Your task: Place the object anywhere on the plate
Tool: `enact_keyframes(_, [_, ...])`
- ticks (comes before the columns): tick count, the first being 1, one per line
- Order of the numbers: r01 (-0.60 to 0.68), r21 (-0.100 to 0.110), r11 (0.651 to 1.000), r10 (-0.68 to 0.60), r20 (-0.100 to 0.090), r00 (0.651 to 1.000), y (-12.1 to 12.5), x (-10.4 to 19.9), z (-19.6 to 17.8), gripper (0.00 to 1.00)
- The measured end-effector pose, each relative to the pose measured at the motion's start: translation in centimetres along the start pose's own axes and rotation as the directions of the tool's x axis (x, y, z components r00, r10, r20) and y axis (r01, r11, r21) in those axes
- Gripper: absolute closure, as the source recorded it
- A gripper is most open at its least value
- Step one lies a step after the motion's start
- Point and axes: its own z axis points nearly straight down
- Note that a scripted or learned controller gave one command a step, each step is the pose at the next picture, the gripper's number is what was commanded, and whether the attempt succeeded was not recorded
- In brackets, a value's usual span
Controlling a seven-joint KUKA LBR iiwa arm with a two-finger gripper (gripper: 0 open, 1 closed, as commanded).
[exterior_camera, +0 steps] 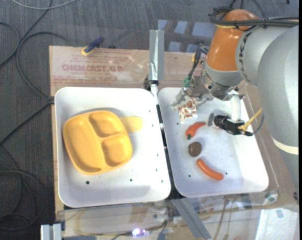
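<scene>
A yellow plate (97, 141) with three compartments lies in the left bin (71, 191). My gripper (187, 100) hangs low over the back left corner of the right bin (251, 176). Right under its tip lies a small brown-and-white striped piece (188, 112); whether it is gripped is unclear. Toward the front of that bin lie a red-orange chili pepper (194, 129), a round brown lump (194, 148) and an orange sausage (210, 169).
A pale yellow flat piece (134, 123) pokes out beside the plate's right rim. A metal divider (156, 59) runs between the bins at the back. Behind the left bin is a cardboard sheet (98, 66) with a blue-and-yellow clip (92, 46) on it.
</scene>
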Motion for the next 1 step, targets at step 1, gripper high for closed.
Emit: enact_keyframes(1, [0.195, -0.001, 0.981, -0.195, -0.004, 0.981, -4.27, 8.04, 0.06, 1.0])
